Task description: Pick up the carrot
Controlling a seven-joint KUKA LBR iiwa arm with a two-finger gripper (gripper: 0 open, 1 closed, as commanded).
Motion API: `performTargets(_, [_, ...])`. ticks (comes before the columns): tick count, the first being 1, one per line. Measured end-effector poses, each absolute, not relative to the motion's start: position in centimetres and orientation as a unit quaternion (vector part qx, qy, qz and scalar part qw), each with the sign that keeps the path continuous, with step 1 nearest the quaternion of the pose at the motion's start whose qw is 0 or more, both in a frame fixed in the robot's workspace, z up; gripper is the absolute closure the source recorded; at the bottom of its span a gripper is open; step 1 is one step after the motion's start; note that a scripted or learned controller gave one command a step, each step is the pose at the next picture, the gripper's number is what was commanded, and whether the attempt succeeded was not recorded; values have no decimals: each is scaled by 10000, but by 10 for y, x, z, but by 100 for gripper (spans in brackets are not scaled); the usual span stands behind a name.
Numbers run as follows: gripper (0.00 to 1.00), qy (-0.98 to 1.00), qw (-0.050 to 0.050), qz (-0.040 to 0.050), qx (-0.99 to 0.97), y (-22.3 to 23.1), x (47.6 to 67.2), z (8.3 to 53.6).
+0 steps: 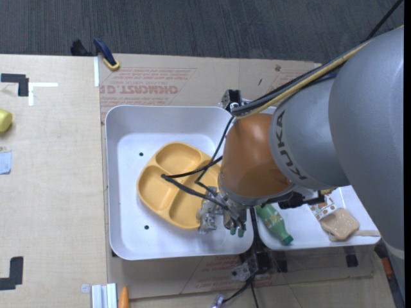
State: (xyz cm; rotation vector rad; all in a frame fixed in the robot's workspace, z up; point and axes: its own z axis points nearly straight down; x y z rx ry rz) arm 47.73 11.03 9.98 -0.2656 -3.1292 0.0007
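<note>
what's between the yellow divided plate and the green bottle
In the camera view, the gripper hangs between the yellow divided plate and the green bottle, above the shared bin walls.

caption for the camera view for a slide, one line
Grey and orange arm lowers its end effector over a yellow divided plate in the left bin; green bottle in the right bin.

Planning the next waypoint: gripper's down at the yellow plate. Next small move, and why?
Probably a short lift straight up. The gripper sits at the right edge of the yellow plate in the left bin, and the arm hides whatever lies beneath it.
</note>
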Motion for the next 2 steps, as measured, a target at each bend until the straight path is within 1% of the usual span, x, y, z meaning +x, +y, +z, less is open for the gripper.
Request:
performTargets(1, [100, -9815, 14, 10, -1912, 119, 479, 237])
performTargets(2, [100, -9820, 34, 26, -1886, 120, 478, 243])
